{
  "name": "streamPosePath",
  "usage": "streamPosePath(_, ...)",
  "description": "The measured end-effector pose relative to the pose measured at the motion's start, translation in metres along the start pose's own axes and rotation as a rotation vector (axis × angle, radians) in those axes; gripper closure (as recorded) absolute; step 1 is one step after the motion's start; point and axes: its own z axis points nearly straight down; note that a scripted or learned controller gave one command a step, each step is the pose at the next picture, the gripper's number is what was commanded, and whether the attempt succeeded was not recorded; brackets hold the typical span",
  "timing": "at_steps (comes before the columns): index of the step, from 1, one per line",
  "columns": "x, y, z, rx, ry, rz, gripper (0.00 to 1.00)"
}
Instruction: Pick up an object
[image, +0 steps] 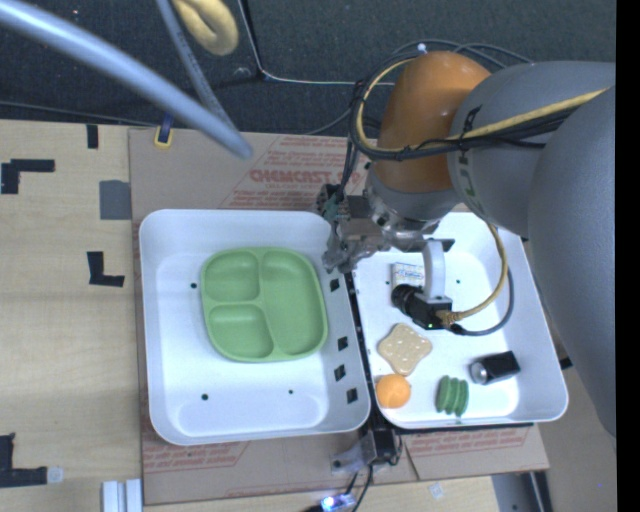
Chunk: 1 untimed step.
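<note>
- The grey arm (540, 150) reaches in from the right, its orange band (430, 120) sitting over the upper part of the right bin (530, 330); the wrist hardware hangs near the divide between the two bins; the claw (345, 245) seems to sit there at the upper left corner of the right bin, but it is tangled in cables and brackets; I cannot tell how it is set, and nothing shows held in it.
- The left bin (170, 300) holds a green divided plate (265, 302), lying flat near its middle.
- The right bin carries the loose candidates: a tan cracker-like piece (404, 348); an orange ball (393, 391) just below it, near the front left corner; a green ribbed item (452, 396) beside the ball; a small dark cylinder (494, 368) toward the front right; a small white packet (405, 272) close under the wrist; the black piece on the cable nearby looks like rig hardware, though I am not sure.
- Both bins rest on cardboard on the counter (60, 300).
- Step in hand, as I judge it: the approach or search phase; no object is lifted yet.
- Next move calls for choosing one target, centring the claw over it, then descending straight; the cracker piece and ball lie close together, so a sloppy descent could nudge the neighbour; the flat plate would be hard to pinch.
</note>
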Motion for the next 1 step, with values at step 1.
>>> streamPosePath(1,0.0426,-0.0102,0.0050,-0.001,0.000,0.000,1.00)
